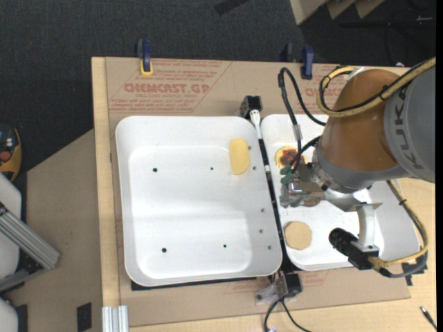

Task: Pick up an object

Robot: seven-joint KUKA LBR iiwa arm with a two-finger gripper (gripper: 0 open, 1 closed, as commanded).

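— Across the middle of the view, what lay on the table (111, 95)?

— Two shallow white bins side by side. The left bin (187, 254) was the larger in view, and the right bin (315, 258) touched it along a shared edge. The arm (367, 133), grey with an orange band, reached in from the right and covered much of the right bin.

— And the fingers?

— The gripper (299, 189) hung low over the right bin's left part, near the shared edge. Whether the fingers were apart or together could not be told; the wrist hid them.

— Where were the things to pick?

— A pale yellow oblong object (239, 156) lay in the left bin, toward its far right corner, just beside the dividing edge. A round tan object (299, 235) sat in the right bin on its near side, just near of the gripper and apart from it. A small red and yellow object (286, 158) showed on the gripper's far side, partly hidden by black cables (289, 99).

— Anything smaller?

— Blue clamps (145, 52) gripped the table's far edge.
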